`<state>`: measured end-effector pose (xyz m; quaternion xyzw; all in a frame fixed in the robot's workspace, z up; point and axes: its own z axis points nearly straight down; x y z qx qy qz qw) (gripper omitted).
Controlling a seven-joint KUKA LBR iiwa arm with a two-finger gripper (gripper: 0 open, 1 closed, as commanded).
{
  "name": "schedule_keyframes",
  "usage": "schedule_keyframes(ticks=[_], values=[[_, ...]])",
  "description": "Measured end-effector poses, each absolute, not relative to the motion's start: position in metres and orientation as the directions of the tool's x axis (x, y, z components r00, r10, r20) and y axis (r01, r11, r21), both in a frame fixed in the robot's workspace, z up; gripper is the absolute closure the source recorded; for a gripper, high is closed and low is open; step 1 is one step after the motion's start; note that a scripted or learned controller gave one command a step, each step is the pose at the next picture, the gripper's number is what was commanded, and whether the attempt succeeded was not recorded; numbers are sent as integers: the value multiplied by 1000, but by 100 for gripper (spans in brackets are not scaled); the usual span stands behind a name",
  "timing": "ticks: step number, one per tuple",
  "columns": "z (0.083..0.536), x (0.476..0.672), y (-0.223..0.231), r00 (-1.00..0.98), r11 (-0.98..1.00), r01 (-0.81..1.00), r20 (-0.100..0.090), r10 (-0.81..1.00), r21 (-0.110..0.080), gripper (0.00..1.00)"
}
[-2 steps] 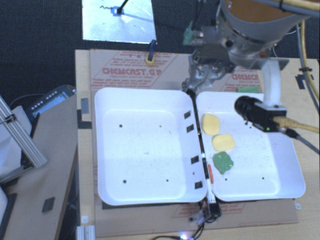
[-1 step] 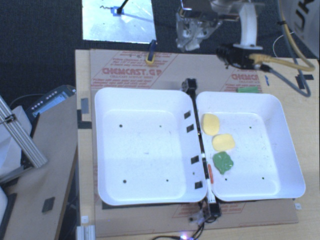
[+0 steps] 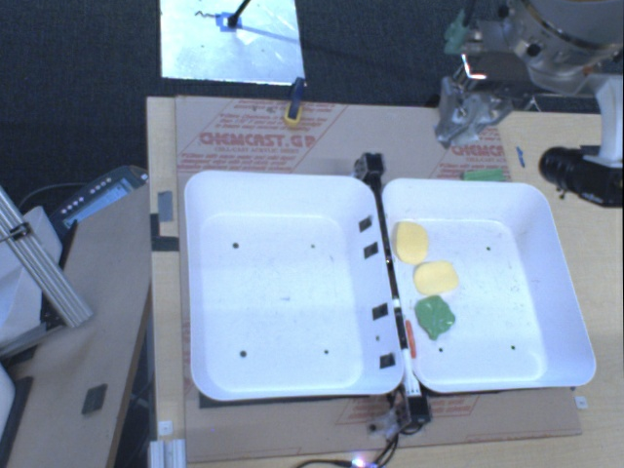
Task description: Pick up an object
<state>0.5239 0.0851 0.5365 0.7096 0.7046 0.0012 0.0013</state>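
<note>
Height is what I have most of right now: my end effector (image 3: pixel 468 120) hangs above the tabletop (image 3: pixel 322 130), past the right bin (image 3: pixel 546 291) at its twelve o'clock rim; its state I cannot tell. Three objects line the bin's nine o'clock wall. I'd choose the green one (image 3: pixel 435 316), travel to six o'clock, centre above it, then descend straight.

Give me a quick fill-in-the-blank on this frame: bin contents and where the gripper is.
1. All three objects lie in the ____ bin.
2. The two yellow pieces sit above a ____ object.
3. The objects lie near that bin's ____ wall.
4. The gripper hangs beyond the bin's ____ edge.

Missing words: right; green; left; far
</note>
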Motion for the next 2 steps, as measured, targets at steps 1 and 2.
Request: schedule_keyframes(ticks=[1, 2], values=[[536, 496, -11, 9, -9, 1000, -1, 1000, 3, 100], [377, 495, 38, -7, 7, 1000, 0, 1000, -13, 100]])
